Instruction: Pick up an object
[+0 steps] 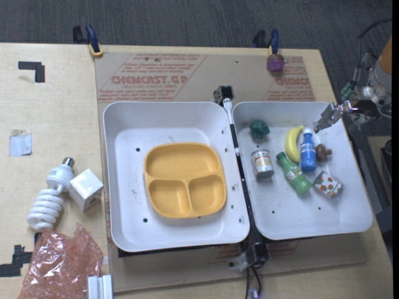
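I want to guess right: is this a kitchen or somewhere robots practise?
Probably a robot lab. Two white bins sit clamped to a bench, toy-like banana and bottles lie inside, and a gripper reaches in.

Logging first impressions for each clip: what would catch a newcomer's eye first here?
Probably the yellow divided tray lying alone in the left bin. Next, the cluster of small items in the right bin: a banana, a blue bottle and a green bottle lying close together. The gripper hangs at that bin's upper right edge.
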### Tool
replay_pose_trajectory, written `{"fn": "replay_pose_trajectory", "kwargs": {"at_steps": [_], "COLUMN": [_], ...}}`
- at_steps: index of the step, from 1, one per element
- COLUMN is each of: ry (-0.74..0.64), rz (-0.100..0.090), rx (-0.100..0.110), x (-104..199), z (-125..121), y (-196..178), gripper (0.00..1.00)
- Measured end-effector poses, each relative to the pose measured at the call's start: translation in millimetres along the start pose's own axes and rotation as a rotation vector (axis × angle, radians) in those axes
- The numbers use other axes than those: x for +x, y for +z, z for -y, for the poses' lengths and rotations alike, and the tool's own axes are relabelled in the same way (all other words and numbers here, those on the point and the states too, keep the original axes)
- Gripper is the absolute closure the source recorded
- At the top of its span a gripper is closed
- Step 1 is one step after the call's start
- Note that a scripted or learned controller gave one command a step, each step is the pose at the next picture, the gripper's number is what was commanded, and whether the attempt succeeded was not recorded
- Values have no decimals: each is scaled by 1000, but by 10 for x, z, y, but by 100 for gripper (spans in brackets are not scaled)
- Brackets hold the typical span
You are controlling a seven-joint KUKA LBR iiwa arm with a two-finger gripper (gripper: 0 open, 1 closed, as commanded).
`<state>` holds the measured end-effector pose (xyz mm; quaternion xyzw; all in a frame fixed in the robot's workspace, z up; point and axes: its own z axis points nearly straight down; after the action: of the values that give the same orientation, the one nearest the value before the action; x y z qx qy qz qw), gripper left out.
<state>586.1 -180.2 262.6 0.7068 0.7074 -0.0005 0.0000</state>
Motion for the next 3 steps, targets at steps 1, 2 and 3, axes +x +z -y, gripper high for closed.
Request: {"fn": "replay_pose_trajectory", "kwargs": {"at_steps": [1, 2, 3], "ry": [0, 2, 0], "rz": [-3, 0, 0], "rx": [1, 0, -2], "x": [94, 78, 751], "z": [-141, -143, -92], "y": [1704, 1604, 921], "gripper": [0, 100, 100]}}
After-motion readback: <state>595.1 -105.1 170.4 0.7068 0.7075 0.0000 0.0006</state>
